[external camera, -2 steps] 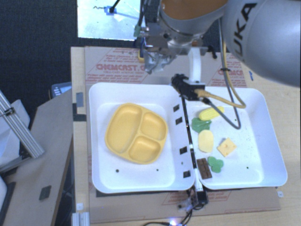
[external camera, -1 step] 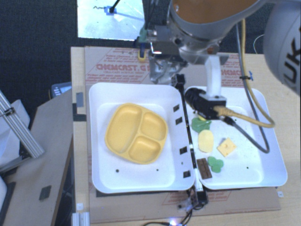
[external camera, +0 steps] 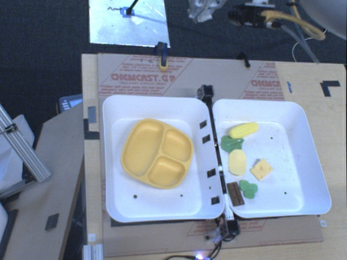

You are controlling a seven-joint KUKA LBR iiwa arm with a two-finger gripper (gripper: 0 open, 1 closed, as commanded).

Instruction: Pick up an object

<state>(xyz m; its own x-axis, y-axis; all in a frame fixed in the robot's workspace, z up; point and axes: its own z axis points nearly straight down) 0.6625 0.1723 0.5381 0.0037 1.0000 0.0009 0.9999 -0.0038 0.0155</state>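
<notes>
The yellow divided tray (external camera: 157, 153) lies flat in the left bin (external camera: 116, 199), centre-left of the frame. It looks like stiff, light plastic; its breadth makes it a poor choice, and only its raised rim or an inner divider offers a hold.

The pickable objects sit in the left half of the right bin (external camera: 312, 145), right of centre in the frame. All appear to be small, light, rigid toy foods with smooth, possibly slippery surfaces.

- Corn cob (external camera: 244, 129): elongated; grip across the short axis at mid-length.
- Pale yellow oval piece (external camera: 237, 162): rounded; grip across its narrow width.
- Cheese wedge (external camera: 262, 169): flat sides, stands apart from the rest; likely the easiest target.
- Upper green piece (external camera: 231, 143): irregular, touching or just beside the oval piece.
- Lower green piece (external camera: 248, 188): irregular, just beside the brown block (external camera: 235, 194).
- Brown block: thin, close to the bin wall; little clearance on that side.

The gripper (external camera: 206, 7) hangs at the upper centre of the frame, beyond the table (external camera: 325, 75). It is blurred and translucent-looking; whether the fingers are released or clenched cannot be told. The arm is cut off at the upper right corner.
</notes>
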